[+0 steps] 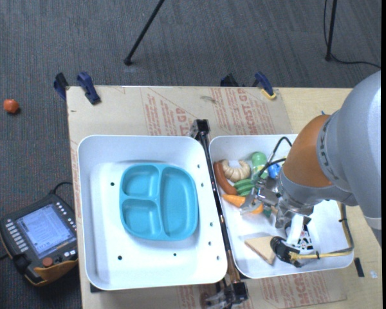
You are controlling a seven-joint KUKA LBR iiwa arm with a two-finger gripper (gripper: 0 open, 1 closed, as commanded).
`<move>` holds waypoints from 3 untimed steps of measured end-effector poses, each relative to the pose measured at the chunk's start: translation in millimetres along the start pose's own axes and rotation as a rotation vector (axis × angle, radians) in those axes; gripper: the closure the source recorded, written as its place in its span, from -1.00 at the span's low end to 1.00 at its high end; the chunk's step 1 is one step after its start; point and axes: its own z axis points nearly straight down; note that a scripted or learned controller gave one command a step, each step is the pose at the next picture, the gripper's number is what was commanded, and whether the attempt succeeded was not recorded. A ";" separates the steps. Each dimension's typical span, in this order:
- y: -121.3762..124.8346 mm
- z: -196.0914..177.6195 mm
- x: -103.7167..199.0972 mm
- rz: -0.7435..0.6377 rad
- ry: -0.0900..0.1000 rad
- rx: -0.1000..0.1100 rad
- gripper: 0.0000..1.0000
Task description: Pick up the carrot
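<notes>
Orange carrot (234, 199) lies in the rt bin (331, 227), near that bin's left wall, just below the green pieces (244, 187) and the red-brown sausage (221, 177). Its pointed end faces left. Its other end runs under the gripper (262, 201), so I can't see where it stops. A 2nd bit of orange (256, 208) shows just past the metalwork; can't tell if it's the same carrot or sth else.

Gripper sits low over the middle of the rt bin, right at the carrot's thick end. The grey arm (367, 147) w/ its orange band (305, 163) comes in from the right and covers much of the bin's right side. From up here I can't tell how wide the gripper is, or whether it has hold of anything: too small, too cluttered.

Around it: a tan pastry (237, 168) at the top of the pile, touching the sausage. A green ball (258, 158) and a small blue item (274, 170) sit beside it, next to the arm. A tan wedge (260, 248) lies near the bin's lower wall, apart from the carrot.

Left bin (93, 172) holds a blue plate (177, 201), 3 compartments, approx central. Bench top (148, 108) is pale board w/ red print, blue clamps (88, 87) at its far edge. On the floor: pendant (38, 234) at left, small red ball (11, 105) further back.
</notes>
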 end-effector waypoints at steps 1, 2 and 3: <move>13.4 -0.1 16.1 0.323 0.000 0.000 -1.00; 1.0 0.0 3.1 0.776 0.000 0.001 -1.00; 0.8 0.1 3.4 0.774 0.000 0.001 -1.00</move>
